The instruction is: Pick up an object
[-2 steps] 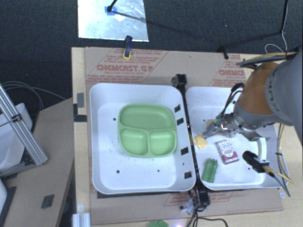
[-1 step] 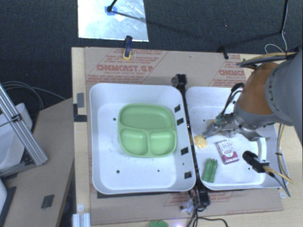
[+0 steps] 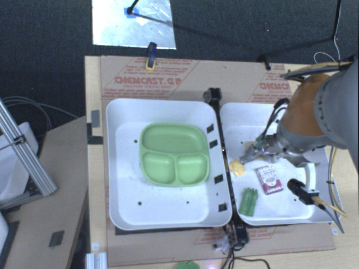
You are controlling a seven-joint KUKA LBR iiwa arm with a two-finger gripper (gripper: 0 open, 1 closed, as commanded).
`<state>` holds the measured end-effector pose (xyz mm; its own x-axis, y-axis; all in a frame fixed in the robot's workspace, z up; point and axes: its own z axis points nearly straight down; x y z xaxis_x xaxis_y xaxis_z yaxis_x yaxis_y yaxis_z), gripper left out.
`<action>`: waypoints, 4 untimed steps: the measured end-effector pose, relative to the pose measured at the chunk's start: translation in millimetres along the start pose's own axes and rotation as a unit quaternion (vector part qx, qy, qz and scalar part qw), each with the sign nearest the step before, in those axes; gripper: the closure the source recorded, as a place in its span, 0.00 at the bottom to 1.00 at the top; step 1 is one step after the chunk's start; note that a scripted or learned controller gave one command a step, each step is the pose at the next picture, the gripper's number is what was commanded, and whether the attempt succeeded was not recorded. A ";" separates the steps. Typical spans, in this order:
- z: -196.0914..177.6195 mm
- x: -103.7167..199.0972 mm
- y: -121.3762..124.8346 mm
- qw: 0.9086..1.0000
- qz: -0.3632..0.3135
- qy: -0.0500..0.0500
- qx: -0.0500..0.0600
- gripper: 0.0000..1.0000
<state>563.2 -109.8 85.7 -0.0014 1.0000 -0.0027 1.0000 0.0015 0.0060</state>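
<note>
Camera view: green object (image 3: pixel 248 201) lies lengthwise top-to-bottom, apart from the gripper (image 3: pixel 255 151)

Arm (image 3: pixel 321 108) bent down, claw (image 3: pixel 253 151) low.

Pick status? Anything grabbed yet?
Done: the gripper is down in the right bin, beside the yellow piece. In hand: nothing visibly held; the yellow piece, red packet and green item all lie on the bin floor. Left: the grasp and lift itself, likely on the yellow piece, the nearest one.
</note>
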 end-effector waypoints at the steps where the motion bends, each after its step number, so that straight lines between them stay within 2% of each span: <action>1: 0.0 0.0 0.0 1.000 0.000 0.000 0.000 0.00; 3: 0.0 0.0 0.0 1.000 0.000 0.000 0.000 0.00; 4: -0.3 -30.0 91.1 1.000 -0.003 -0.001 -0.003 0.00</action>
<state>654.4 -139.6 86.7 -0.0066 1.0000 -0.0040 0.9999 0.0067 0.0124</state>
